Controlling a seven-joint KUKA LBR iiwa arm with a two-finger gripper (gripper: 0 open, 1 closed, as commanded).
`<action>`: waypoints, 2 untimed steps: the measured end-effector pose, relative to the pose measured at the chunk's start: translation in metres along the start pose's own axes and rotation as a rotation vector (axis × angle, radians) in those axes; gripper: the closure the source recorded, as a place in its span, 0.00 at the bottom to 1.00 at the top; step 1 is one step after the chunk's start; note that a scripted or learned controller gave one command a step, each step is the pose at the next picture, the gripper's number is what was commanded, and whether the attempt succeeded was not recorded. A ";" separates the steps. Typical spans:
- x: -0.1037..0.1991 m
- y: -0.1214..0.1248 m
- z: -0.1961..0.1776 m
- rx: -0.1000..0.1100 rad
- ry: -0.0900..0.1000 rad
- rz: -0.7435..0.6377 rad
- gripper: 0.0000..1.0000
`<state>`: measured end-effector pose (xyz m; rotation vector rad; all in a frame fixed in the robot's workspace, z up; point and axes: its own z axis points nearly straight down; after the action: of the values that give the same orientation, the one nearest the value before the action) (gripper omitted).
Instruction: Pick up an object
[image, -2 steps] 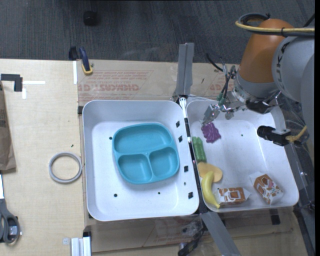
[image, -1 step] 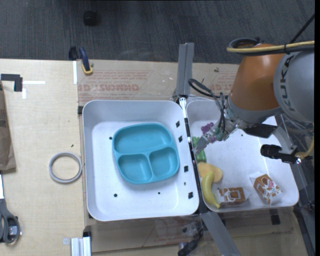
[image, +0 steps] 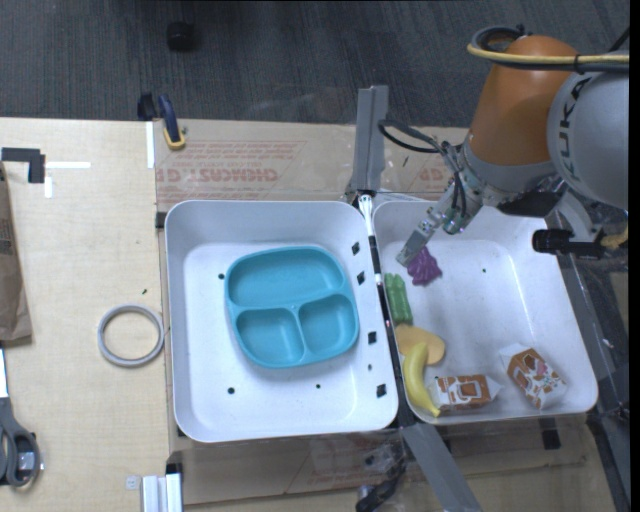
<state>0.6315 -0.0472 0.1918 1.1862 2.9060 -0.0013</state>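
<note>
Blue divided tray (image: 291, 305): smooth plastic, slight sheen. White bins (image: 200, 330) around it: matt plastic. Counter (image: 80, 260) left of tray: pale wood, matt. Banana (image: 417, 362) right of tray: glossy.

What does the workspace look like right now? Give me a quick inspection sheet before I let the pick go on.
Surface: two white bins side by side, left bin and right bin, on a bench.
Job's things: in the right bin, purple toy, green piece, banana, two small cartons.
Clutter: blue divided tray in the left bin; tape ring and scissors on the bench.
Grippers: gripper low in the right bin, right beside the purple toy.
Cables: black cable at the wrist.
Surroundings: dark floor beyond the bench.
</note>
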 end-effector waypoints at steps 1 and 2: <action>-0.018 0.002 0.000 0.001 0.000 0.256 0.00; 0.024 -0.020 0.000 0.002 0.003 0.175 0.00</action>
<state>0.6004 -0.0443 0.1913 1.4376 2.7937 -0.0024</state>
